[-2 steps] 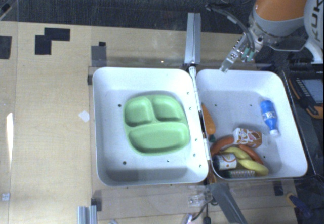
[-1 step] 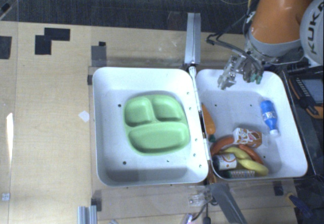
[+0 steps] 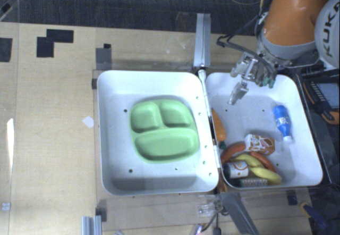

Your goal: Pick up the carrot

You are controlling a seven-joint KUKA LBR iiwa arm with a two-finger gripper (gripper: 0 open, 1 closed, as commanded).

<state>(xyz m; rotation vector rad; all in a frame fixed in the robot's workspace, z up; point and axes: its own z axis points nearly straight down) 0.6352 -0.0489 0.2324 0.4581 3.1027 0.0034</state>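
My arm [image 3: 297,10] hangs over the right bin [image 3: 308,122], the left bin [image 3: 106,122] with its green tray [image 3: 162,128] far to one side. Below my claw [image 3: 239,92], against the dividing wall, lies the carrot [image 3: 218,127], untouched. My claw looks empty and released; reaching and grasping remain.

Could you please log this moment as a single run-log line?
end effector: above right bin rear, holding nothing | carrot: against right bin's left wall, untouched | green tray: left bin
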